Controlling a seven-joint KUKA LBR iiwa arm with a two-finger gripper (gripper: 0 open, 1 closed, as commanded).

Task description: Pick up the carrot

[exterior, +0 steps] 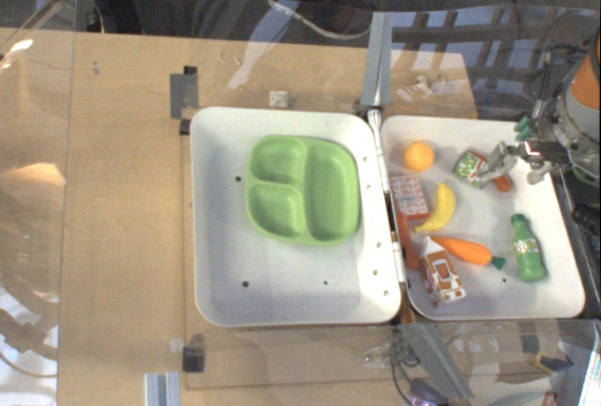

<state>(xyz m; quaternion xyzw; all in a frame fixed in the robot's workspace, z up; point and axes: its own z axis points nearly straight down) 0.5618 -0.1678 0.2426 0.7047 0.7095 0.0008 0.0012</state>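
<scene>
Carrot [464,251], smooth tapered orange cone, lies beside curved yellow banana [439,209]

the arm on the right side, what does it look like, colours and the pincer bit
The arm enters at the right edge: a grey, rounded body with an orange band near the top and dark cables alongside it. Its wrist looks like pale metal with small dark fittings. The pincer is slim, light grey metal reaching out to the left over the white bin.
</scene>
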